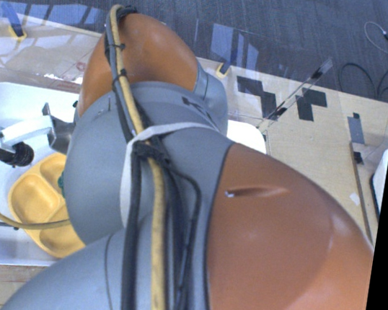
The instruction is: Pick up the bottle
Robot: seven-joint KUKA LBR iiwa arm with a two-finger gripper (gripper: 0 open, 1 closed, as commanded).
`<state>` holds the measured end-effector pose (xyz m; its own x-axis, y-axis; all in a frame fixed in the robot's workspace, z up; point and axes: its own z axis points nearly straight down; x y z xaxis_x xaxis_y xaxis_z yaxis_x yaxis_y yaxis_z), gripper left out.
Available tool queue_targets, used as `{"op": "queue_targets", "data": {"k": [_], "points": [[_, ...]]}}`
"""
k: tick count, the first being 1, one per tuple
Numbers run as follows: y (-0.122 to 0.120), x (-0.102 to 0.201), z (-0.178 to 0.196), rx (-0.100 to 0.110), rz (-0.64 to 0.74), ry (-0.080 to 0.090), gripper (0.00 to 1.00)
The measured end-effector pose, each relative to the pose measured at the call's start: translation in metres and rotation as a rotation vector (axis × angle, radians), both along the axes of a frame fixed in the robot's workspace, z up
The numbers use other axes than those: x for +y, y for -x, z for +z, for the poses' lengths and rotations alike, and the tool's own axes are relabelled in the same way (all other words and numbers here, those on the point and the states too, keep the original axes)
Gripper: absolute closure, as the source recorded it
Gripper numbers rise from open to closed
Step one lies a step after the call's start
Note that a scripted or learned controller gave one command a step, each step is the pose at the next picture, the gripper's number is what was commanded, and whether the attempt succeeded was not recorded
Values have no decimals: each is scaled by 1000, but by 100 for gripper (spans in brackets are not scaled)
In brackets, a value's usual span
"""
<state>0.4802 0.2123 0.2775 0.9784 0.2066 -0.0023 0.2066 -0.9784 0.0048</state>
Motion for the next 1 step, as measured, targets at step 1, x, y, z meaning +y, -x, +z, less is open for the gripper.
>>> {"op": "queue_targets", "data": {"k": [1], "points": [[3,2,4,-3,12,0,100]]}}
